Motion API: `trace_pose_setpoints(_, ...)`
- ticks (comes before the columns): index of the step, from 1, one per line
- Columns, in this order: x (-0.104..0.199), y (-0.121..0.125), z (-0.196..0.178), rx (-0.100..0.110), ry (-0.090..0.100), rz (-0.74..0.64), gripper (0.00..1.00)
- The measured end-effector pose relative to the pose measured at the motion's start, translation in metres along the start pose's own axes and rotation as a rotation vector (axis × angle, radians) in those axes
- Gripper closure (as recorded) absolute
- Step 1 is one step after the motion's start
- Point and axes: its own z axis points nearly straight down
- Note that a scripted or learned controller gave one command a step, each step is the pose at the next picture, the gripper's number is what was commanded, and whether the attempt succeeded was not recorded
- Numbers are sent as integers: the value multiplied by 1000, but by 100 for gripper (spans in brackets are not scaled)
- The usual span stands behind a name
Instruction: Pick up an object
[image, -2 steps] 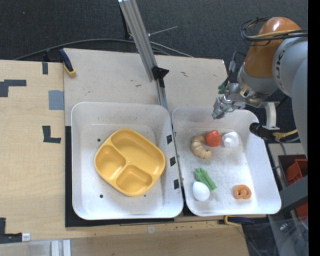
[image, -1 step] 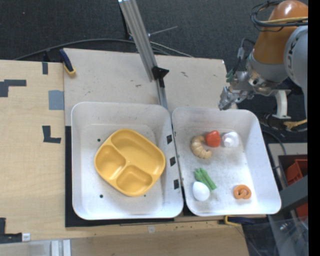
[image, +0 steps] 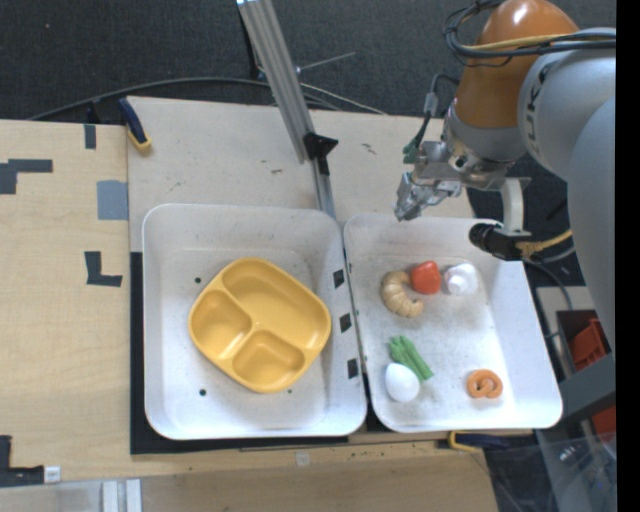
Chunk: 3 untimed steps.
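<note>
Hand hovers over right bin's far rim, beyond the croissant; can't tell its grip state.

The gripper hangs over the far rim of the right bin. Nearer in this bin lie a croissant and a red pepper.
</note>
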Motion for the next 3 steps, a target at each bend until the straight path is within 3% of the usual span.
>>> trace_pose_setpoints(1, 53, 6, 14, 1, -1, 1, 100)
trace_pose_setpoints(3, 161, 9, 0, -1, -1, 0, 100)
